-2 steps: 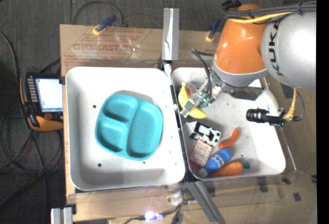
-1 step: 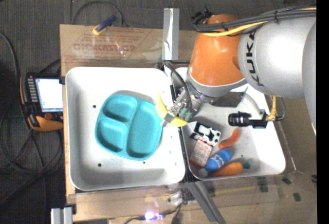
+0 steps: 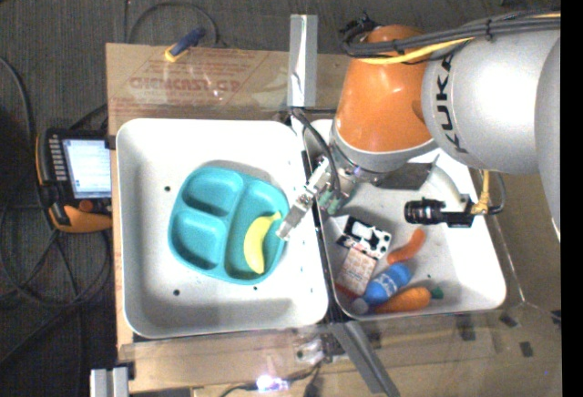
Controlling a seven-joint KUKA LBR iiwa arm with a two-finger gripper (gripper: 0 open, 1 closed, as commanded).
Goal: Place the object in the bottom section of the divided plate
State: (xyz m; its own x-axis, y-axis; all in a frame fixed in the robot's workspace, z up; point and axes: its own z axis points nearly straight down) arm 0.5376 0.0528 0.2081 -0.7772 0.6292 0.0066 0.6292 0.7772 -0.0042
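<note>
Yellow plastic banana [image 3: 258, 242] is seen lying in the lower-right section of the teal divided plate [image 3: 202, 215]. Claw [image 3: 293, 220] is poised at the banana's upper end; finger state cannot be told.

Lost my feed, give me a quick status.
Gripper over plate's right edge. Banana lying in teal divided plate, bottom section. Nothing in the way.
</note>
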